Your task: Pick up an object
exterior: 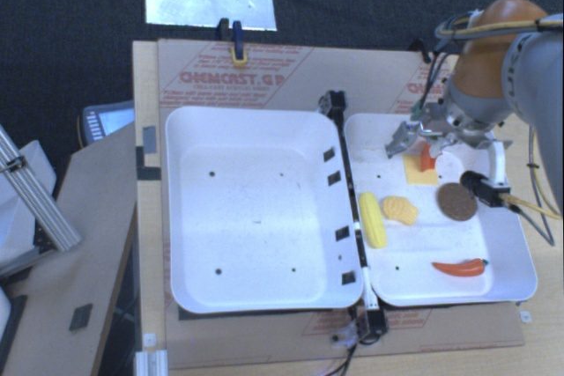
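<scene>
1. The arm's jaws (pixel 421 136) hang low over the far end of the right bin (pixel 507 273); whether they are released or clenched cannot be told
2. Under them lie a yellow slice (pixel 419 173) and a small orange piece (pixel 427 159)
3. A brown disc (pixel 457 202), a corn cob (pixel 373 219), a yellow-orange lump (pixel 400 209) and a red chilli (pixel 459 268) lie apart in that bin
4. The left bin (pixel 256 207) sits alongside on the desk (pixel 146 277)

Yellow corn (pixel 373 220), red chili pepper (pixel 459 268), brown disc (pixel 456 202), white bins (pixel 256 123).
</scene>
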